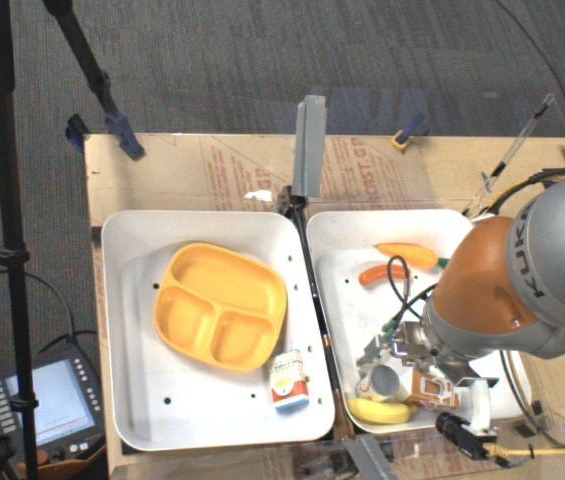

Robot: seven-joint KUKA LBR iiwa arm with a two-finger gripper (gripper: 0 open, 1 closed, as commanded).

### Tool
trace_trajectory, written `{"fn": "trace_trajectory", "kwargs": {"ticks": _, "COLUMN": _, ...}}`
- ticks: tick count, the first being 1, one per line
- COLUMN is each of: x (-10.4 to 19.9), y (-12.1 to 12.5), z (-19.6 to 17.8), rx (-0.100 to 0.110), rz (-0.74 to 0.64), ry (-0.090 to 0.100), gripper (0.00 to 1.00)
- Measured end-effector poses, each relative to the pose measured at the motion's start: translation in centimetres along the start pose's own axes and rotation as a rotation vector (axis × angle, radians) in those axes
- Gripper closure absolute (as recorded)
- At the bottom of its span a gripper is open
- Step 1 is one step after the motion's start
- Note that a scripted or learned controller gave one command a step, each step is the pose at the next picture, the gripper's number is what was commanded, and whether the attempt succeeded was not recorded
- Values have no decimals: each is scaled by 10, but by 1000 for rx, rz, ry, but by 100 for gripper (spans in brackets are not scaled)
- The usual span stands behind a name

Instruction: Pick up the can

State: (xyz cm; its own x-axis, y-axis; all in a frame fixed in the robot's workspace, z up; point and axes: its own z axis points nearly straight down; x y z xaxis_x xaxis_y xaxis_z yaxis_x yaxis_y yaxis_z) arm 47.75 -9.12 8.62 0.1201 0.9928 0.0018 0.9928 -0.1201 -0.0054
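The gripper (390, 360) hangs low in the right bin (334, 230) — whether it grips anything, I cannot tell. The can (383, 380) sits just beneath it, touching a banana (382, 411).

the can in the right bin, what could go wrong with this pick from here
1. The small grey metal can lies close beside the yellow banana, so the gripper may nudge or catch the banana instead.
2. The can sits near the right white bin's front wall, leaving little room to close around it.
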Motion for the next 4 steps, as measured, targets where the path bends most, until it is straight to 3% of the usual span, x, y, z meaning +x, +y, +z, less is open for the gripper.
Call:
{"fn": "trace_trajectory", "kwargs": {"ticks": 1, "x": -26, "y": 76, "z": -1, "rx": -1, "rz": 92, "ry": -1, "gripper": 0}}
{"fn": "trace_trajectory", "kwargs": {"ticks": 2, "x": -28, "y": 80, "z": -1, "rx": -3, "rz": -60, "ry": -1, "gripper": 0}}
{"fn": "trace_trajectory", "kwargs": {"ticks": 3, "x": -2, "y": 22, "z": -1, "rx": -1, "rz": -194, "ry": 0, "gripper": 0}}
{"fn": "trace_trajectory", "kwargs": {"ticks": 4, "x": -4, "y": 21, "z": -9, "rx": 2, "rz": -185, "ry": 1, "gripper": 100}}
